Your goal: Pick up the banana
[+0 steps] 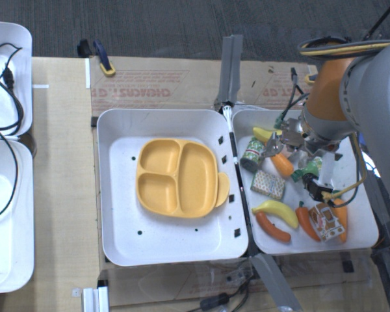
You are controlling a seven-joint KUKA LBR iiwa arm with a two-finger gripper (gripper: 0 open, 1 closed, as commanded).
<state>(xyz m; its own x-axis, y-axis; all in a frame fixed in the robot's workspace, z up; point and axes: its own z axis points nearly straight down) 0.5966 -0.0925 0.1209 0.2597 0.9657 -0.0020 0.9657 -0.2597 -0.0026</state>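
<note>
Camera view tells us the pick is not yet made: the banana [277, 212] lies in the right bin [361, 236] beside a red sausage [272, 227], while our end effector [287, 149] hovers above, its grip state unclear.

Grey arm [370, 77], orange band, black cables along it.
</note>
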